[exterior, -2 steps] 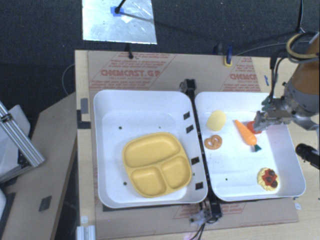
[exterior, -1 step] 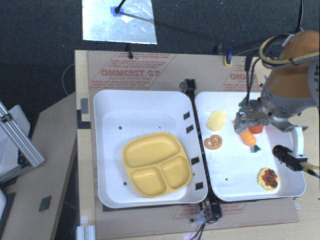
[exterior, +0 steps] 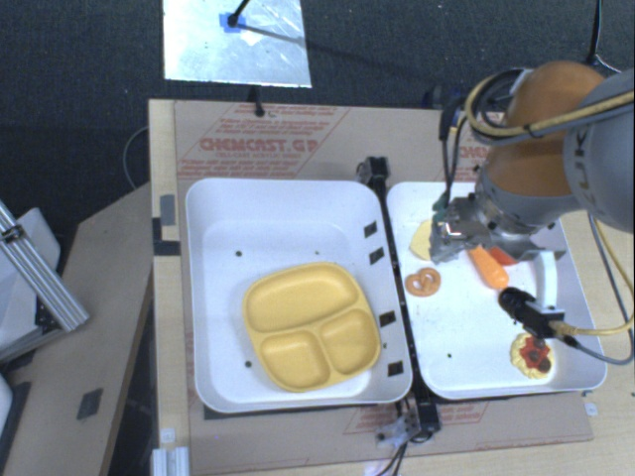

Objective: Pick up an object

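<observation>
The right white bin holds a few toy food pieces. A brown pretzel lies near its left wall. A pale yellow flat piece lies just above the pretzel, partly under the gripper. An orange carrot-like piece lies in the middle of the bin, with a small red piece beside it. A yellow and red piece sits in the near right corner. My gripper hangs low over the bin's upper left part, between the pale yellow piece and the carrot. Nothing shows held in it.
The left white bin holds a yellow tray with three compartments. A black divider runs between the two bins. The arm's grey and orange body covers the right bin's far right part. A shiny metal sheet lies behind the bench.
</observation>
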Robot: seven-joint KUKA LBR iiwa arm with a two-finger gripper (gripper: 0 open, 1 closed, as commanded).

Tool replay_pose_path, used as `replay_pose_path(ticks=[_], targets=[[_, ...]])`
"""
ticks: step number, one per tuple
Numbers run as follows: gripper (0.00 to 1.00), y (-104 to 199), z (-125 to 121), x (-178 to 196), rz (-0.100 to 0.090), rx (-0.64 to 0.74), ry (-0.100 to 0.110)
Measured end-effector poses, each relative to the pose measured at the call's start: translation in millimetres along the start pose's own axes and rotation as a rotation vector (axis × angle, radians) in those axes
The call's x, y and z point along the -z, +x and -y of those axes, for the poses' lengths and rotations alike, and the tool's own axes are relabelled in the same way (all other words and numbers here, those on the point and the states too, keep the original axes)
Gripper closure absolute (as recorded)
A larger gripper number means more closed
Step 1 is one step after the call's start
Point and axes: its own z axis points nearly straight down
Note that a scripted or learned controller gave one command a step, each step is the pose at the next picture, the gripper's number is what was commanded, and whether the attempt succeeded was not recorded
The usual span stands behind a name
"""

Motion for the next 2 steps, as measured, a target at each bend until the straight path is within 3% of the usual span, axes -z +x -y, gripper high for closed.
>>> replay_pose_path(ticks=[2], targets=[[1.00, 108.5, 8.0, -3.5, -0.001, 0.002, 0.001]])
